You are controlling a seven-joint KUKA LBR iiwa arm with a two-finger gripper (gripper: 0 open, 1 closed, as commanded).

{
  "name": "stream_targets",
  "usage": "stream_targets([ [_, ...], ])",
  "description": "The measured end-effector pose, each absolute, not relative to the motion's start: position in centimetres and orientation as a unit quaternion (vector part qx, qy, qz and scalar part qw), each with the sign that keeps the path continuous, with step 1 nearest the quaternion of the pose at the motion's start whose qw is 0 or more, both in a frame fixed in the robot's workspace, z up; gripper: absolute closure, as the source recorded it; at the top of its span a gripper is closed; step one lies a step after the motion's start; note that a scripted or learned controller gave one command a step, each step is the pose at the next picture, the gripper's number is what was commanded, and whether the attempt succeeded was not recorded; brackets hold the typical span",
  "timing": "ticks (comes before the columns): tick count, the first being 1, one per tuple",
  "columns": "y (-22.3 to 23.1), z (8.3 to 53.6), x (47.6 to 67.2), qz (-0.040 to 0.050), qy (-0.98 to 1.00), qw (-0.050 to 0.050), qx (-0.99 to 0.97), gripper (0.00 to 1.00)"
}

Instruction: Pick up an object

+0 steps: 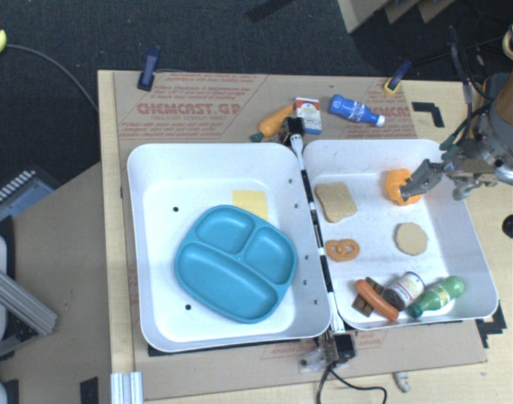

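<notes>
The right bin (467, 225) holds an orange fruit (397, 186), a tan bread slice (334, 201), a pretzel (341, 249), a round cookie (412, 239), a sausage (376, 299), a small can (405, 289) and a green bottle (437, 297). My gripper (442, 183) hangs over the bin's upper right part, just right of the orange fruit. It is open, with one finger (423, 176) close to the fruit's right side. Nothing sits between the fingers.
The left bin (155, 192) carries a blue divided plate (235, 262) and a yellow cheese slice (250, 202). Behind the bins on the board lie a blue bottle (355, 110), a small carton (307, 114) and a carrot (277, 122). Cables hang at the right edge.
</notes>
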State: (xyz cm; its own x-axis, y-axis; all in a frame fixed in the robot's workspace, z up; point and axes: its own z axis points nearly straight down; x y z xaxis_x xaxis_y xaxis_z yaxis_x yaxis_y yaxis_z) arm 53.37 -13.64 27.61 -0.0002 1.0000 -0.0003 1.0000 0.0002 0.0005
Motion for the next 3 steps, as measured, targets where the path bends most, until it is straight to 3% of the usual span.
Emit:
stream_targets([
  [1, -18.1, 24.1, 61.9, -0.0001, 0.707, 0.001, 0.707, 0.00],
  [2, -20.1, 17.3, 63.5, -0.0007, 0.707, -0.001, 0.707, 0.00],
  [3, -19.2, 8.9, 64.9, -0.0003, 0.707, -0.001, 0.707, 0.00],
])
